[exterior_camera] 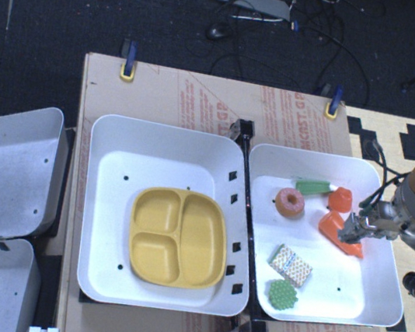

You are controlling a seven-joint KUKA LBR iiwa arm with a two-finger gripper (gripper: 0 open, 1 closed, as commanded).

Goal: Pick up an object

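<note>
L bin (110, 184): yellow 3-compartment plate (178, 237), flat, centre. R bin (373, 303): pink donut (290, 203) upper left, green stick (312, 187) just behind it, patterned packet (291, 264) w/ green knobbly ball (282, 294) nr front. Orange obj (337, 222) by R wall. Gripper (354, 230) down on orange obj; fingers open or shut, can't tell.

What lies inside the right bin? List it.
In the right bin: a pink donut, green stick, orange pieces, patterned packet, green disc. The gripper covers part of the orange.
</note>
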